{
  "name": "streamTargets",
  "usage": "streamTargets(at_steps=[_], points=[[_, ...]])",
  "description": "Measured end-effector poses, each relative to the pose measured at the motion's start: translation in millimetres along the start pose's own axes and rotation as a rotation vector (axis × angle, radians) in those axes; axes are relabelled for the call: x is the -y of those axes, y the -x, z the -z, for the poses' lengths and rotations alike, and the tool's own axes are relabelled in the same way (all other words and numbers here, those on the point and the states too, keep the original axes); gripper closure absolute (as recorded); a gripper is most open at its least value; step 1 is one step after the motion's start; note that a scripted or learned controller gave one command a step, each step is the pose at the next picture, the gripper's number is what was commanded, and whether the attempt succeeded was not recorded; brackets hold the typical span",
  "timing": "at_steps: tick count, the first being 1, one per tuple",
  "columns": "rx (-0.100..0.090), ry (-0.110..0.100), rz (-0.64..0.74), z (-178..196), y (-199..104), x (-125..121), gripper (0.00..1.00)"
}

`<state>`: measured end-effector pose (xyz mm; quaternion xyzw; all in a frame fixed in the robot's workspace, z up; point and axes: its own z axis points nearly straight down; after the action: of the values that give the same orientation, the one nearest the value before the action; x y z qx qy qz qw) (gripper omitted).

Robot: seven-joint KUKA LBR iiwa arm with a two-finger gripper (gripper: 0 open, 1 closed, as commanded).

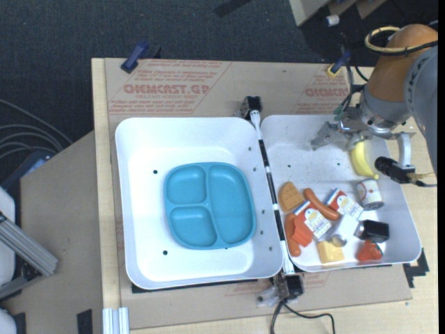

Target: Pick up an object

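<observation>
beside the banana (362,158), toy food (320,221) crowds.

A flat bench (201,92) topped with brown board printed in red lettering carries two shallow white bins side by side, their inner rims touching. The left bin (139,186) and right bin (299,134) rest directly on the board. A small blue item, perhaps a clamp (135,56), sits at the bench's far left corner.

Blue divided plate (208,205), left bin (135,186)
</observation>
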<state>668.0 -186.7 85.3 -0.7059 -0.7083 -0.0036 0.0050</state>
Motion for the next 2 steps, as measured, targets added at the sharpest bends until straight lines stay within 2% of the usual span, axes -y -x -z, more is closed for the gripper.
streamTargets(at_steps=[2], points=[[-0.002, 0.002, 0.002, 0.5, 5.4, -1.0, 0.00]])
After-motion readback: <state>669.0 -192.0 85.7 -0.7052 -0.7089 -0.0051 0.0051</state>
